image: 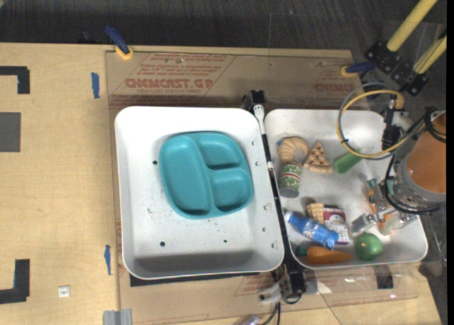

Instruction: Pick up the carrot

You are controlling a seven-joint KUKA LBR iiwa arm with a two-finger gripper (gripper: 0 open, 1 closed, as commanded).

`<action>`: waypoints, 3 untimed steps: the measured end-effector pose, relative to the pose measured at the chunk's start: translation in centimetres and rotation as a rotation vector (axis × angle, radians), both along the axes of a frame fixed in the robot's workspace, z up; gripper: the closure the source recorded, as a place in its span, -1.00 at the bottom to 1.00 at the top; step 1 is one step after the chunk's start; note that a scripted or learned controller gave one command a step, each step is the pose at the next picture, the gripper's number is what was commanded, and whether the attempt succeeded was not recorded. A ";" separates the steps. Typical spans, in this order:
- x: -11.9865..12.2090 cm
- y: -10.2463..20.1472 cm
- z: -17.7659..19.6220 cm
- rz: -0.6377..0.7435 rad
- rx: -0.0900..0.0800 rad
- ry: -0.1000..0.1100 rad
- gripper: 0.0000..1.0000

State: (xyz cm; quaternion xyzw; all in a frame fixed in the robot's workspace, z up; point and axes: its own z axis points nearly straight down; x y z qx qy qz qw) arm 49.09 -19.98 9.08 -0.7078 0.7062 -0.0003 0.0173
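The carrot point(328, 255) lies flat along the near wall of the right bin point(415, 249), orange with a green stub at its left end. My gripper point(378, 218) hangs low over the right side of that bin, up and to the right of the carrot and just above a green round fruit point(368, 246). The grey wrist with its orange band point(430, 165) rises behind it. Nothing of the carrot touches the gripper.
In the right bin, a blue packet point(313, 229) and a small snack box point(330, 216) lie just above the carrot. A can point(289, 179), a bread roll point(292, 150), a pizza slice point(318, 158) and a green piece point(347, 162) lie farther back. The left bin point(135, 196) holds a teal divided plate point(206, 173).
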 end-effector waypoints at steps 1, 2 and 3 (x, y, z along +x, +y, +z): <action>0.6 -0.2 0.0 -0.027 0.004 0.014 -1.00; 0.1 -0.4 0.0 -0.113 0.005 0.000 -1.00; -0.2 -0.2 0.0 0.021 0.004 0.007 -1.00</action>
